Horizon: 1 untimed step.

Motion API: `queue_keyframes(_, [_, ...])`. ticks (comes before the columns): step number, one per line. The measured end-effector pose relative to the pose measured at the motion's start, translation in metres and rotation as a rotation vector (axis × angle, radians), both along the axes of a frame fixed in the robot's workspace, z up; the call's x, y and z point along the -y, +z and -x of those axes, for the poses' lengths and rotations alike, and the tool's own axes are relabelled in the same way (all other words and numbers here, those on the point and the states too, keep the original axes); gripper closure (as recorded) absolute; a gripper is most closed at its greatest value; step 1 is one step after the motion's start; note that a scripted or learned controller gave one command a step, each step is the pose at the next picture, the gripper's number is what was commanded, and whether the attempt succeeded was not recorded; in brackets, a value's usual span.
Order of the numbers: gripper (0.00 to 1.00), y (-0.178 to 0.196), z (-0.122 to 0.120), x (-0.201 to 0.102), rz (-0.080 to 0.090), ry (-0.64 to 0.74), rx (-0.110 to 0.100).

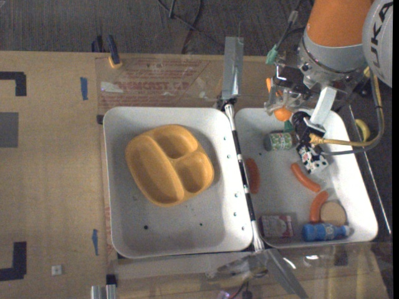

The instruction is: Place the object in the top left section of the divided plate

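Observation:
The yellow divided plate (169, 164) lies in the left bin (118, 217), with three hollow sections and nothing in them. My gripper (282, 102) hangs over the far left corner of the right bin (365, 220), well right of the plate. A small orange object (282, 113) shows just below the gripper's tip; whether it is held I cannot tell. The arm's wrist hides the bin's far edge.
In the right bin lie a small green-labelled can (278, 141), a black-and-white spotted item (313, 159), three reddish sausages (252, 174) (305, 177) (318, 205), a round brown biscuit (335, 213), a blue bottle (324, 232) and a small flat box (278, 225). A metal divider (240, 167) separates the bins.

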<state>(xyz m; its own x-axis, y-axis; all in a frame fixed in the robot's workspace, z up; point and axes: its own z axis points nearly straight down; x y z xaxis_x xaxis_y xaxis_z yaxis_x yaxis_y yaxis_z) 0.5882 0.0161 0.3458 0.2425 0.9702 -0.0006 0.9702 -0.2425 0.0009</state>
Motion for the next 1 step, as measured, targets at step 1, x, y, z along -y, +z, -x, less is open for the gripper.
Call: queue_keyframes(1, [1.0, -0.0607, -0.0197, -0.0795, -0.001, 0.009, -0.005])
